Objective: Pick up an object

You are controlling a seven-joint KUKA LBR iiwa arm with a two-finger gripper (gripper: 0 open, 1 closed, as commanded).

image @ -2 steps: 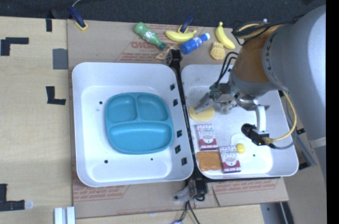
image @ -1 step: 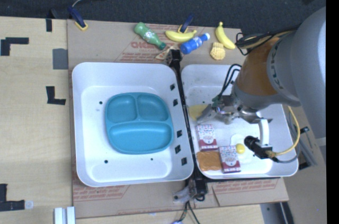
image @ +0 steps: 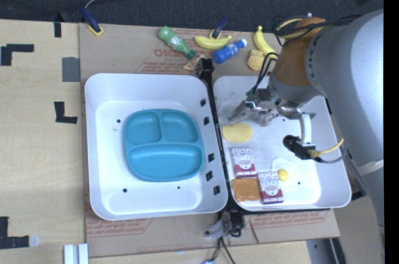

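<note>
While the grey arm (image: 349, 88) reached in from the right over the right-hand shallow white bin (image: 324, 191), its jaws (image: 249, 108) hung low above the bin's upper left part, and whether they were spread or pressed together could not be told, since the metal fingers blurred into the white floor. Nothing was visibly pinched between them. The likeliest thing to take was the flat pale yellow oval piece (image: 237, 132), which lay just below and slightly left of the jaws, its long axis running roughly left to right across the bin. Judging by that, the coming move would call for a short shift toward the near edge and a descent, with the jaws closing across the oval's narrow width. Further down lay two small red-and-white cartons (image: 243, 160), a brown toast-like slab (image: 245, 189) and a small yellow ball (image: 283, 175), all well apart from the jaws. The left-hand white bin (image: 103, 132) held a blue divided plate (image: 164, 145). On the worktop (image: 37, 132) beyond the bins sat a yellow plastic banana (image: 213, 41) and a green bottle (image: 176, 42).
</note>
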